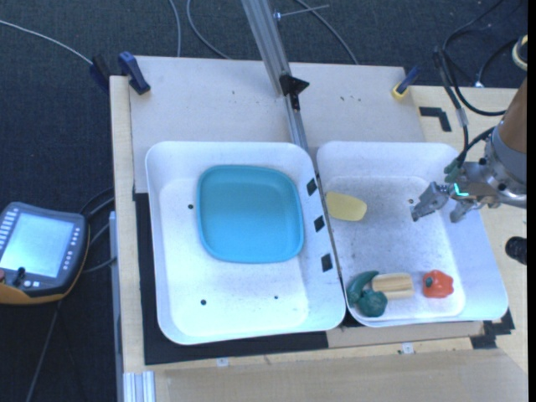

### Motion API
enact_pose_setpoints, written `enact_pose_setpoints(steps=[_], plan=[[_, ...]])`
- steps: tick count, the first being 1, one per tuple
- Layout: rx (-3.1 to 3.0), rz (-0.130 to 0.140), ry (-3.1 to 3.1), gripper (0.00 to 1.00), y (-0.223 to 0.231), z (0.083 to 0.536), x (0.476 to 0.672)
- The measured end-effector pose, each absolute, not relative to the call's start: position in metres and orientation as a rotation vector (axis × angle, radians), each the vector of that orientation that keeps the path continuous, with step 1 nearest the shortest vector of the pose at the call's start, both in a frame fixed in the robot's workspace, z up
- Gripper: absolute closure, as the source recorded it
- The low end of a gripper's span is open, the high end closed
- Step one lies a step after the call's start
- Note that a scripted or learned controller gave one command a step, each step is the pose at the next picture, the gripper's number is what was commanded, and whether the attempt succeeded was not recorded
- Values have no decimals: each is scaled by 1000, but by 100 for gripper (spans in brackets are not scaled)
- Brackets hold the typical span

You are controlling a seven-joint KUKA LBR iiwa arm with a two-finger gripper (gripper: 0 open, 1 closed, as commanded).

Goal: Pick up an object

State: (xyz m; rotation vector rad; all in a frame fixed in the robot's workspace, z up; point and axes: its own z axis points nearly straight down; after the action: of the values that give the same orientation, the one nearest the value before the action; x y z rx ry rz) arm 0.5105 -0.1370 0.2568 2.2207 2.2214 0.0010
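Camera view, fingers (441, 205) spread, nothing between, over right bin (477, 233).

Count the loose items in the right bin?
4. Yellow piece near the bin's upper left; green item, tan block and red item in a row along the near edge. The gripper might hide something.

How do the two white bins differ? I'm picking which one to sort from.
The left bin holds one large blue plate; the right bin holds several small things: a yellow piece, a green piece, a tan block and a red piece. The gripper is above the right bin, not the left bin. Both are shallow and white.
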Motion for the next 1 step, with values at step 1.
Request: enact_pose_setpoints(steps=[1], plan=[[2221,1,2221,0,-137,257,510]])
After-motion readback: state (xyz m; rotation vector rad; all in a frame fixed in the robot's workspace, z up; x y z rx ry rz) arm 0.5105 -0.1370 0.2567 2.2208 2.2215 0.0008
